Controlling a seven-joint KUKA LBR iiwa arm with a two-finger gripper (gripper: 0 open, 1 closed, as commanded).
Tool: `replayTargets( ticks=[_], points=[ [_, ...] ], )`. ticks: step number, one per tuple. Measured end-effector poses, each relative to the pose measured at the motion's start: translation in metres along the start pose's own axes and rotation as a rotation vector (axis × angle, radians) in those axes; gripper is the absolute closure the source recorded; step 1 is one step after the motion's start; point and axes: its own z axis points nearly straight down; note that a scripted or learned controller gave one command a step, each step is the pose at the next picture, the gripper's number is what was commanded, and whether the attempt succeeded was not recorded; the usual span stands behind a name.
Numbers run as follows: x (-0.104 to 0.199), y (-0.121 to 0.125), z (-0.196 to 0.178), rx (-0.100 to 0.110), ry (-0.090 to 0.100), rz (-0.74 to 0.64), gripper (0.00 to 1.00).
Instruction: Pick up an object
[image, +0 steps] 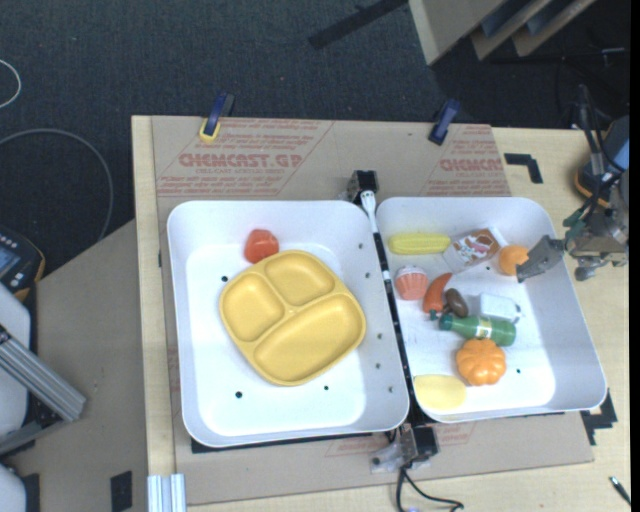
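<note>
Bins sit side by side on a tabletop (300, 150) covered with brown cardboard. The left bin (200, 380) holds a yellow divided plate (291, 316) and, just beyond its far edge, a small red tomato (262, 244). The right bin (570, 350) holds toy food: a corn cob (419, 243), a packet (474, 246), an orange (512, 259), a pink cup (410, 283), a carrot (436, 293), a green bottle (479, 328), a white block (499, 304), a pumpkin (481, 362) and a pale yellow lemon (440, 391). The gripper (545, 258) hangs over this bin's far right side, just beside the orange; whether it is open or closed is not clear, and nothing is seen held in it.
</note>
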Motion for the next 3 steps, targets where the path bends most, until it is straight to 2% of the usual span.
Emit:
replayTargets(
  ticks=[1, 2, 3],
  points=[
    [0.023, 0.023, 0.163, 0.006, 0.003, -0.002, 0.00],
    [0.021, 0.025, 0.144, -0.003, -0.001, 0.000, 1.00],
    [0.090, -0.013, 0.156, 0.007, 0.006, -0.004, 1.00]
  ],
)
